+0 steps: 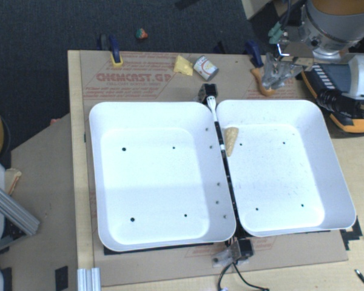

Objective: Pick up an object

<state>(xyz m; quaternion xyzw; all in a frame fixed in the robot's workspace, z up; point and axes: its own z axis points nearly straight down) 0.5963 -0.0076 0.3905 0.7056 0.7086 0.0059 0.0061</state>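
Dark carpet surrounds a brown bench (170, 77) bearing two white bins. Left bin (109, 162) holds nothing to grasp; right bin (327, 162) holds one tan wedge (230, 139), pale, ridged like a cone piece, lying against its left wall at the far end. The gripper (274, 77) hangs beyond the right bin's far rim; whether it is parted I cannot tell. Best approach: come leftward and nearer, then descend clear of the wall.

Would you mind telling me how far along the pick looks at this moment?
Nothing looks picked yet. The gripper hangs above the bench beyond the right bin, over a small orange item. A tan wedge-shaped piece lies untouched at that bin's left wall. Descending, grasping and lifting remain.
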